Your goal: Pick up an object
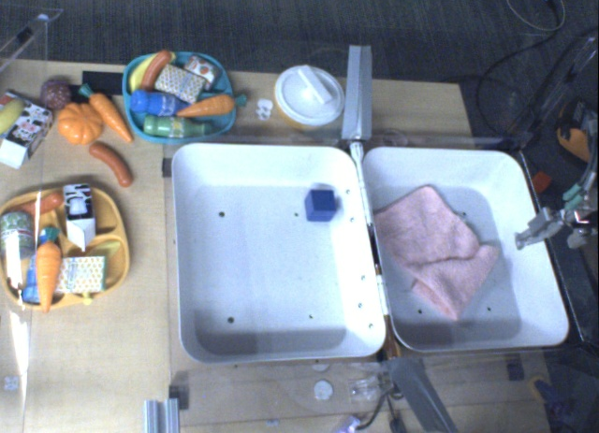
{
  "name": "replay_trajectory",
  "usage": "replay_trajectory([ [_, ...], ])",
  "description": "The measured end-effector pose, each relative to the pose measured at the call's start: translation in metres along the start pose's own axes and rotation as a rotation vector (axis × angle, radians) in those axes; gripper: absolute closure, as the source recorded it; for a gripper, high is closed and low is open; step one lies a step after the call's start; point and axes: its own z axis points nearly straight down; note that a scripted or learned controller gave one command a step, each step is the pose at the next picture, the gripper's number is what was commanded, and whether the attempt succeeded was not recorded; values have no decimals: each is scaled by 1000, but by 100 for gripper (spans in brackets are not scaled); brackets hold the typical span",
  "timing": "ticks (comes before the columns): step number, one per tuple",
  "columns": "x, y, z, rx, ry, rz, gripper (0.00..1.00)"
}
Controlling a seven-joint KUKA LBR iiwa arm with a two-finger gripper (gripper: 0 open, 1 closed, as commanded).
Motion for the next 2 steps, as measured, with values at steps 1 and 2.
replay_trajectory([
  [1, 31, -2, 103, 1, 1, -39, 0],
  [2, 16, 69, 179, -15, -3, 22, 0],
])
